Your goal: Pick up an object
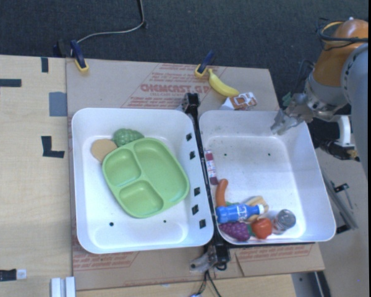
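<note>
White plastic forms two shallow bins side by side on a cardboard-covered bench. Left bin (86,184) holds a green divided tray (145,176), with a green leafy toy (127,136) and a tan round piece (102,148) tucked at its upper left edge. Right bin (309,184) has its objects crowded into the near corner: a blue bottle (238,213) lying flat, an orange carrot-like piece (221,192), purple grapes (234,231), a red tomato-like toy (262,228) and a small silver can (285,219), several touching. A yellow banana (222,85) lies outside on the cardboard behind the bins.

Grey arm with an orange band enters from the right; its gripper (283,122) hangs at the far right corner of the right bin, well apart from the cluster. Whether its fingers are spread or pressed together cannot be told at this size, and nothing shows between them.

Likely risks: the tight cluster could make the fingers land on two items or shove them away, and the bin wall by the corner could block a clean descent
</note>
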Robot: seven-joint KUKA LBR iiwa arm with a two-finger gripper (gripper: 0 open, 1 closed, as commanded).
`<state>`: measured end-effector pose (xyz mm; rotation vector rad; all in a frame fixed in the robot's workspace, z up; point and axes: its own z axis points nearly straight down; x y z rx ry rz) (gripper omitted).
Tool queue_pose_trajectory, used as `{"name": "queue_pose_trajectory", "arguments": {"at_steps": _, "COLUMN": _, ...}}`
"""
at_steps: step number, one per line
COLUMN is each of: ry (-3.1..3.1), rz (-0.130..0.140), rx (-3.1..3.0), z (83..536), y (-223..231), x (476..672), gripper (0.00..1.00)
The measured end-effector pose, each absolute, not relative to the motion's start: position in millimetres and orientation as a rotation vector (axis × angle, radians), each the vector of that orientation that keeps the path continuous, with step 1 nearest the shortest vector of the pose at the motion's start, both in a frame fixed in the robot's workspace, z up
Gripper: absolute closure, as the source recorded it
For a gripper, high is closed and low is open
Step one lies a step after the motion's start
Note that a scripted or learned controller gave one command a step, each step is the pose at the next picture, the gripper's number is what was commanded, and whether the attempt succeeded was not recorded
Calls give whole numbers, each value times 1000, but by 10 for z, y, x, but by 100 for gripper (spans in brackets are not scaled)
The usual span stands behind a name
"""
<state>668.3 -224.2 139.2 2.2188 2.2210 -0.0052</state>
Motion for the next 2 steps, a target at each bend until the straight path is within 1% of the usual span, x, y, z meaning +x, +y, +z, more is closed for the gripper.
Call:
{"name": "queue_pose_trajectory", "arguments": {"at_steps": 1, "ry": 2223, "rz": 3, "rx": 2218, "z": 1982, "y": -1672, "x": 6692, "gripper": 100}}
{"name": "queue_pose_trajectory", "arguments": {"at_steps": 2, "ry": 2224, "rz": -1, "rx": 2220, "z": 1920, "y": -1161, "x": 6683, "gripper": 100}}
